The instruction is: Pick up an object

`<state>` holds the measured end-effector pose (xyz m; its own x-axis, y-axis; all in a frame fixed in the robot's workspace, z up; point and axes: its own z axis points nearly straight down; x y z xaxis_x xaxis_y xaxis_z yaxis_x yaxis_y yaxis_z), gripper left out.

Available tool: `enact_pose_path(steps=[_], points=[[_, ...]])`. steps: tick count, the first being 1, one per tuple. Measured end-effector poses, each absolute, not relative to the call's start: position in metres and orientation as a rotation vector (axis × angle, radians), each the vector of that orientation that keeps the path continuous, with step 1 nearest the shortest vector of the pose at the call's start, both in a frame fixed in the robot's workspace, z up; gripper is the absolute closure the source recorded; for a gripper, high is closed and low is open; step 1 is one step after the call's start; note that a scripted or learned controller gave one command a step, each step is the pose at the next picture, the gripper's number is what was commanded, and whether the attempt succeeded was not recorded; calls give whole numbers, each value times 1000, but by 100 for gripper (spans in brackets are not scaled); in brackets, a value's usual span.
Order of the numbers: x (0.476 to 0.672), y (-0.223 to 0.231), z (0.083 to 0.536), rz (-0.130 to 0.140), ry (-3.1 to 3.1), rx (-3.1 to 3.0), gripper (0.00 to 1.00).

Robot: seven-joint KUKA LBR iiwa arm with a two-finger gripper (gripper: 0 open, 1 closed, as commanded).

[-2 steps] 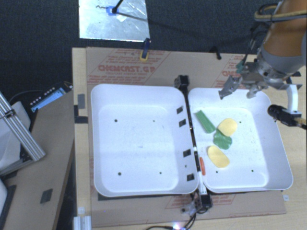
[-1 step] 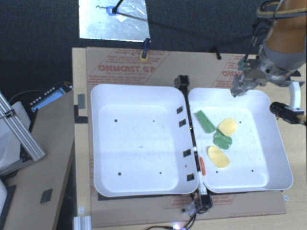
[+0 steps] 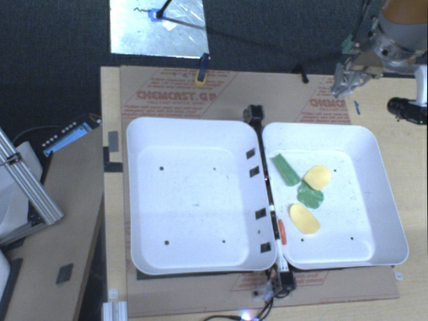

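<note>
We are hovering our gripper beyond the right bin's far edge; its grip we cannot tell. Near that bin's left wall are lying a green strip, two yellow pieces and a green lump.

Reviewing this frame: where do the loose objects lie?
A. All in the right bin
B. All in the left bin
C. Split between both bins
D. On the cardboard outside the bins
A: the green strip, the two yellow pieces and the round green piece all lie inside the right bin, while the gripper is above the cardboard beyond that bin's far edge.
</note>
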<state>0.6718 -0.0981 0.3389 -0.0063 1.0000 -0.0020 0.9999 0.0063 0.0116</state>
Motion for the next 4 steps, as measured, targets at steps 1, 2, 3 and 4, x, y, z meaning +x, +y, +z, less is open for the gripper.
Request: enact_pose_path(steps=[1,2,3,4], points=[[669,-138,358,3,2218,2219,100],[668,-193,347,0,2215,2221,100],[668,-207,522,14,2212,2202,100],[603,-207,539,5,2216,2217,100]])
